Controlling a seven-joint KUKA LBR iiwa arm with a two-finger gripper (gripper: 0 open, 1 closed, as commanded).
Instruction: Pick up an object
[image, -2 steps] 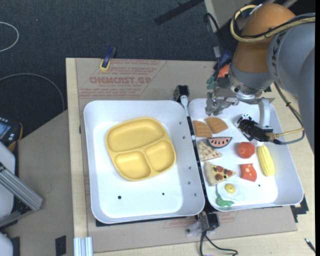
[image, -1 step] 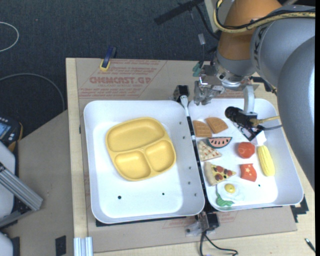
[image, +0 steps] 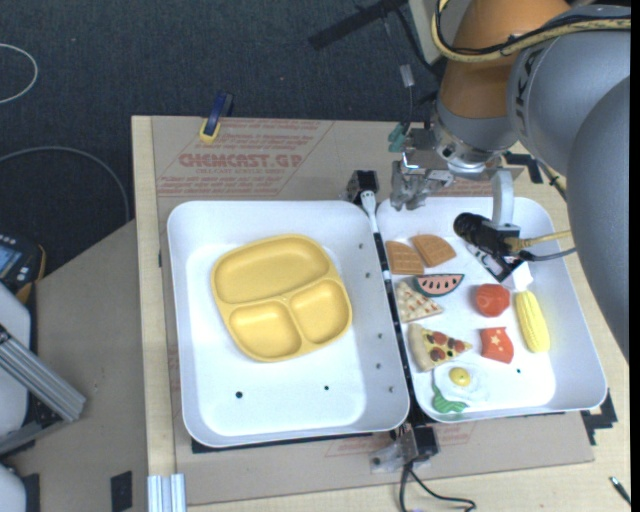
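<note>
Holding yellow tray (image: 280, 298) in left bin (image: 190, 300), toy foods (image: 470, 310) in right bin (image: 575, 350)

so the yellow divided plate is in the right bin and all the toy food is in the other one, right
Not quite. The camera view shows the yellow divided plate lying in the left bin, not the right one. The toy food, such as the corn, tomato and fried egg, is all in the other one, the right bin.

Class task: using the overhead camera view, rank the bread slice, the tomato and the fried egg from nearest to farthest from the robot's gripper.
From the gripper at the right bin's back edge:
1. Bread slice, just below it, by the divider.
2. Tomato, mid-bin, toward the right.
3. Fried egg, at the bin's front edge.
</note>
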